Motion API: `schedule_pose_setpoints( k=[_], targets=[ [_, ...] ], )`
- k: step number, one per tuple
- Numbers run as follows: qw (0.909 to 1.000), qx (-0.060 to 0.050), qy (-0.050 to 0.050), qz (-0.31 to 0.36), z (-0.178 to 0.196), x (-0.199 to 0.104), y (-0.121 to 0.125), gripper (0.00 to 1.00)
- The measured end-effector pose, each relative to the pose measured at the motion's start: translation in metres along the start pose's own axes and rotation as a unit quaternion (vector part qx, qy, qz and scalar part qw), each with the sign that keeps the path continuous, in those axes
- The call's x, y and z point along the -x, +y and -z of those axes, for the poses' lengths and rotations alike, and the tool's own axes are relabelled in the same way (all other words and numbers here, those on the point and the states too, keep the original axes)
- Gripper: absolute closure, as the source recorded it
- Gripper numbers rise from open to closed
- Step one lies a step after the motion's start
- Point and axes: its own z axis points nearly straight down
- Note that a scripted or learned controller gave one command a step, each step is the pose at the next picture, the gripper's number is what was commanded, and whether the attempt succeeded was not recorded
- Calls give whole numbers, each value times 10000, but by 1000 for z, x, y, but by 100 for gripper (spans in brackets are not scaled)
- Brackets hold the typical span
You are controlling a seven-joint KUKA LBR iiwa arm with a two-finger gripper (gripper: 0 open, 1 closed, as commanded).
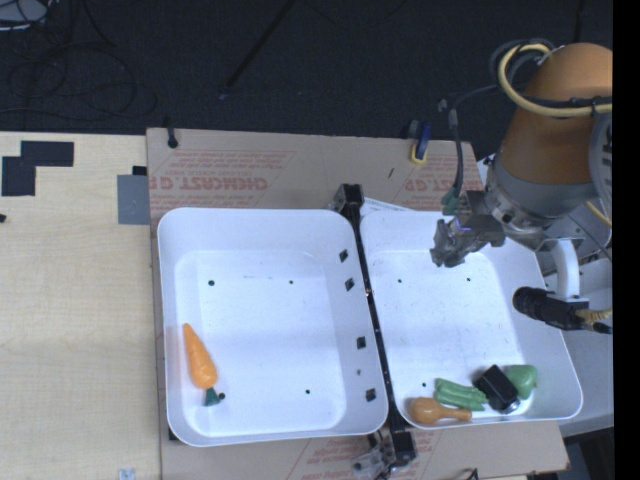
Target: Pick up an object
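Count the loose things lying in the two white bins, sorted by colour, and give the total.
Orange: 2, the carrot in the left bin and the orange pear-shaped piece in the right bin
Green: 2, the long green piece and the rounded green piece
Black: 1, the black block
Total: 5

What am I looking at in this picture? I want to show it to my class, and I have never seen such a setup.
This is a robot arm, grey with an orange band, reaching in from the right. One camera fixed above the bench looks down at a slant. At the arm's end is its gripper, hovering over the right bin; nothing shows between its fingers. Two shallow white bins sit side by side. The left bin holds a toy carrot. In the right bin's near corner lie a green vegetable, an orange pear-shaped piece, a black block and a green piece.
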Motion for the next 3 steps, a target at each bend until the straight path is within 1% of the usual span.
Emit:
schedule_pose_setpoints(
  k=[1, 2, 3],
  targets=[
    [10000, 23, 0, 10, 45, -65, 32, 100],
    [10000, 11, 1, -4, 63, -117, 61, 100],
    [10000, -2, -21, -62, 53, -26, 87, 100]
  ],
)
